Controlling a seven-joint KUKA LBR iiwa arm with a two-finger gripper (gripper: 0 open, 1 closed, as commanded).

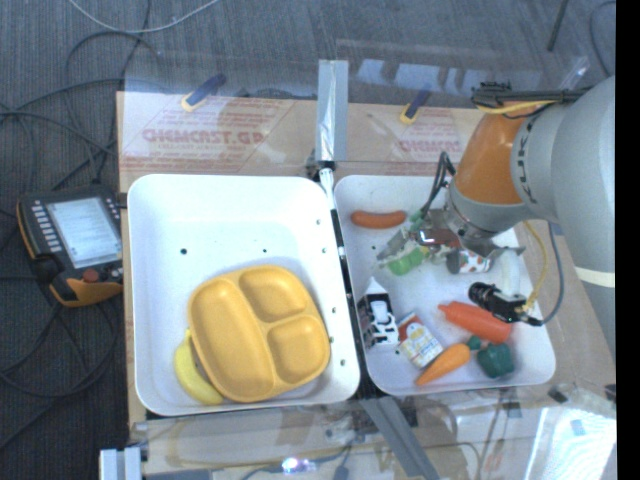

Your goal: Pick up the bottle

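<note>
1. Starting on the left, we're looking at the left bin (150, 268), which is holding a yellow divided plate (260, 330) with what looks like a banana (192, 373) poking out from under its lower-left edge. Nothing for us there, so we're staying out of it.

2. Moving into the right bin (545, 368), we're treating the small black-and-white bottle (376, 316) as our target. It's lying close to the bin's left wall, just beside a little printed carton (420, 340).

3. Further up, a hot dog (378, 219) is sitting near the top wall, and a green item (404, 259) is right under the gripper (432, 240).

4. The gripper is hovering over that green item, up and right of the bottle. Honestly we can't tell from here how its grasping end is set.

5. So we're thinking the move is down-left, lining up across the bottle's narrow side and keeping off the wall and carton.

6. At far right, two carrots (478, 320) and a green pepper (496, 360) are well clear.
</note>
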